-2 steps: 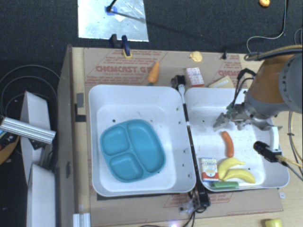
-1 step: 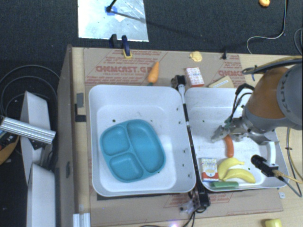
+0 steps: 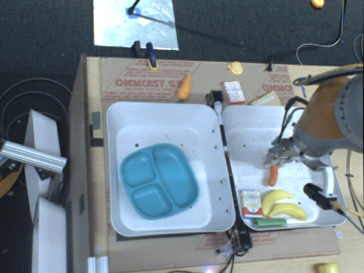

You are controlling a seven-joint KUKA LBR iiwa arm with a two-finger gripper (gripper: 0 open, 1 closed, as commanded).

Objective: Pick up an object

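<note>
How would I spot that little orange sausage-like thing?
Look in the right white bin, just below the gripper. The small orange sausage lies alone on the bin floor, above the yellow bananas; it is straight and orange-red, not curved and yellow.

Even, fairly bright overhead light; the white bins (image 3: 170, 124) look slightly washed out. Glare flares on the foil sheet (image 3: 136, 16) at eleven o'clock. Shadows are soft and short. Overall mild blur, perhaps worse toward the edges.

arm (image 3: 333, 115): reaches in from right, wrist bent down | gripper (image 3: 277, 155): low, pointing left-down
</note>
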